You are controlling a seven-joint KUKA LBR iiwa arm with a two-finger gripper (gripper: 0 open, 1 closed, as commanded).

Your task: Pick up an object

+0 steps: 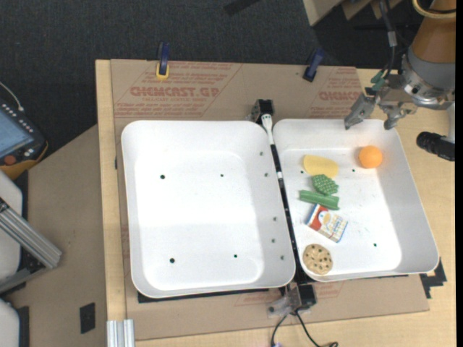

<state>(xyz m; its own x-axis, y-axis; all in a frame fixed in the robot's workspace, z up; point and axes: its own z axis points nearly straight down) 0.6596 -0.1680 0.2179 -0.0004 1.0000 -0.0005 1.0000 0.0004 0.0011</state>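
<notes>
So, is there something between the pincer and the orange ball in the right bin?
Nothing visible is in the way. The pincer is open above the far rim of the right bin, and the orange ball lies just below it on bare bin floor. The yellow piece lies apart, to the ball's left.

Smooth glossy white plastic bins (137, 194), matt brown cardboard sheet (231, 85) beneath

My arm (438, 35): cut off at the frame's 2 o'clock corner.
Small carton (328, 225): print too small to read.
Blue device (14, 132): at 9 o'clock, cropped by the left edge.
</notes>
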